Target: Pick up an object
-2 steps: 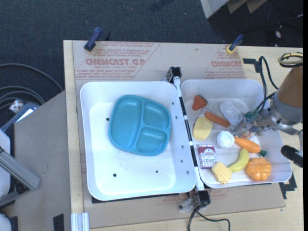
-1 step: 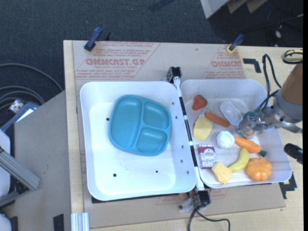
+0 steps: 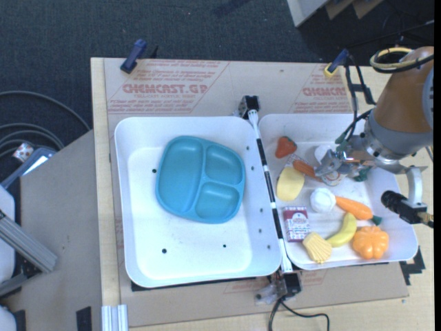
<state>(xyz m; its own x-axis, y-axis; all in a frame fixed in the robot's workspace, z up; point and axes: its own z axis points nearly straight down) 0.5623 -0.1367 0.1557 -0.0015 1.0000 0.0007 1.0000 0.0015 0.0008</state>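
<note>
The right bin (image 3: pixel 406 243) holds several toy foods: a red strawberry (image 3: pixel 286 145), a small carrot (image 3: pixel 303 168), a yellow lemon-like piece (image 3: pixel 290 183), a white round piece (image 3: pixel 322 200), a larger carrot (image 3: pixel 354 207), a banana (image 3: pixel 342 231), an orange pumpkin (image 3: pixel 371 243), a yellow ridged piece (image 3: pixel 317 247) and a red-and-white box (image 3: pixel 296 224). My gripper (image 3: pixel 332 164) reaches down in the upper middle of this bin, just right of the small carrot and above the white piece. Nothing shows between its fingers.
The left bin (image 3: pixel 134 185) holds a blue divided plate (image 3: pixel 201 179). A black divider rail (image 3: pixel 265 185) runs between the bins. The orange-banded arm (image 3: pixel 403 109) and black cables (image 3: pixel 358 88) hang over the right bin's far right side. Blue clamps (image 3: pixel 132 55) sit on the cardboard's back edge.
</note>
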